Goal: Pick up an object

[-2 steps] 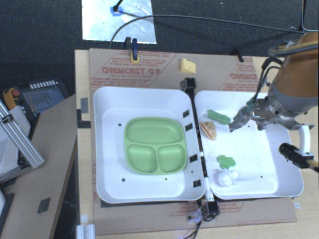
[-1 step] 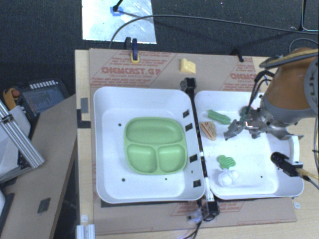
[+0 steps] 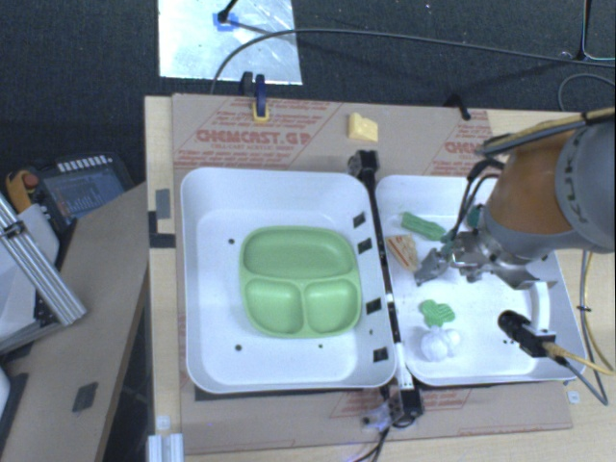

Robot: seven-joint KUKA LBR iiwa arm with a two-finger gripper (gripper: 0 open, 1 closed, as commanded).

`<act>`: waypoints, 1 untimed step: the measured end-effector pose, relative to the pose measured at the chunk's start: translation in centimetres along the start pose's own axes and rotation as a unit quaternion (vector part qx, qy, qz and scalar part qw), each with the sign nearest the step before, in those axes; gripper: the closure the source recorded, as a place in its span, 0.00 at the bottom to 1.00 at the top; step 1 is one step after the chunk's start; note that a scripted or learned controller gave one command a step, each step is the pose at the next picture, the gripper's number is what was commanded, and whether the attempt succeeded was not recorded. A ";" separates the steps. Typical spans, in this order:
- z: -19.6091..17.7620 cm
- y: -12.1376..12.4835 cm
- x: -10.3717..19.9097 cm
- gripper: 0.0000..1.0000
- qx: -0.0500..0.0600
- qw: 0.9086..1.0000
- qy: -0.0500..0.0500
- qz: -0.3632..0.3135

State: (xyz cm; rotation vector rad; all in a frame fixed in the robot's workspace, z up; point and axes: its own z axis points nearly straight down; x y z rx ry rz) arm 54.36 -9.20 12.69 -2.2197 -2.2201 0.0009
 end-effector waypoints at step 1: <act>4.5 0.0 0.0 0.00 0.000 1.000 0.000 0.000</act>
